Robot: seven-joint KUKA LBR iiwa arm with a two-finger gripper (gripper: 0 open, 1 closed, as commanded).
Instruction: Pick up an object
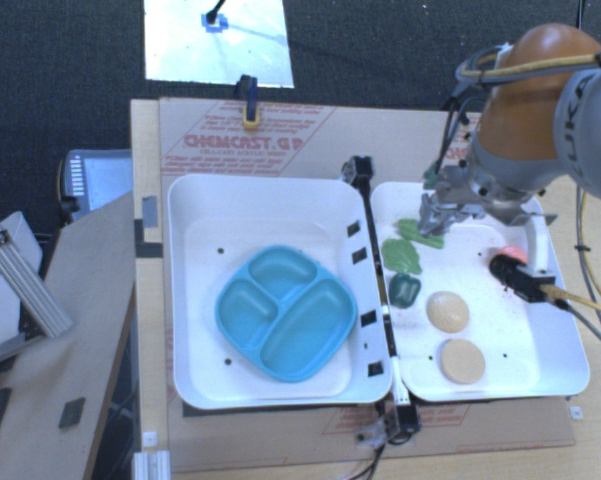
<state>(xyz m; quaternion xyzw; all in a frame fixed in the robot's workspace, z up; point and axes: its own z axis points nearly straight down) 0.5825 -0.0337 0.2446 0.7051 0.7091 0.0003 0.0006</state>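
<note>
You see the gripper (pixel 435 215) low in the right bin (pixel 560 373), over leafy green pieces (pixel 401 256); you cannot tell its grip. Nearby lie a dark green pepper (pixel 404 289) and two smooth tan rounds (pixel 447 312). A glossy blue divided plate (pixel 285 312) fills the left bin (pixel 195 208).

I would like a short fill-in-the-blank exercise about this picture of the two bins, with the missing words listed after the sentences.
1. The blue divided plate lies in the ____ bin of the camera view.
2. The two round tan pieces, one above the other, lie in the ____ bin.
3. The hand is over the right bin's ____ end, near the light green piece.
4. The band above the arm's wrist is ____.

Missing words: left; right; far; orange
</note>
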